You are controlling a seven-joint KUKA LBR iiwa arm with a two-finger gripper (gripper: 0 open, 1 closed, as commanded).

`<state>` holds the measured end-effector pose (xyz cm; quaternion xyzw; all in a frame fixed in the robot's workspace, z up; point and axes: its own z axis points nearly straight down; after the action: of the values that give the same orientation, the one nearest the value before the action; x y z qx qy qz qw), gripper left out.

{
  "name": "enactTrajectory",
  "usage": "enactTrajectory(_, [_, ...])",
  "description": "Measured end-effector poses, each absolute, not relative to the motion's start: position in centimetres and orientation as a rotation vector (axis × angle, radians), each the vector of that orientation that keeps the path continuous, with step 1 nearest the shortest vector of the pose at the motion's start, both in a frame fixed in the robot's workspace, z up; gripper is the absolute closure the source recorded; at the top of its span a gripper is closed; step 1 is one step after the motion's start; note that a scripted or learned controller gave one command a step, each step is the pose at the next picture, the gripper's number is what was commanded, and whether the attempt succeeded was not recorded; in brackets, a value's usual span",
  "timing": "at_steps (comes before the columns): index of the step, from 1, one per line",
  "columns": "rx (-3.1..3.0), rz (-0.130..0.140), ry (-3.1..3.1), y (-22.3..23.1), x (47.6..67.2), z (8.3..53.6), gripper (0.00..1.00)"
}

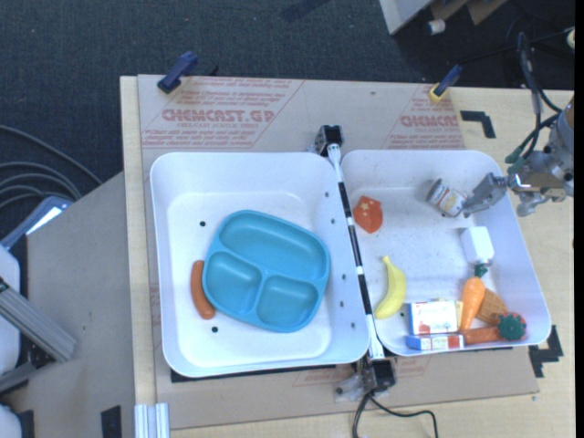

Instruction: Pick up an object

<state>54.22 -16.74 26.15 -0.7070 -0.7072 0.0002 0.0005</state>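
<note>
The surface (pixel 274 117) carries two white bins side by side. The left bin (pixel 173 272) holds a blue divided plate (pixel 265 270) with a hot dog (pixel 202 289) touching its left edge. The right bin (pixel 525 272) holds a banana (pixel 393 288), a small box (pixel 432 317), a carrot (pixel 471 302), a white block (pixel 476 243), a tomato (pixel 368 213) and a small can (pixel 443 196). The claw (pixel 484 194) sits at the bin's upper right, just beside the can; whether it is wide or narrow cannot be told.
</note>
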Motion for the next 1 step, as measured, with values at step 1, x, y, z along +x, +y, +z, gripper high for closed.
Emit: enactTrajectory(1, [-2.220, 0.001, -2.221, -12.75, 54.19, 8.81, 0.00])
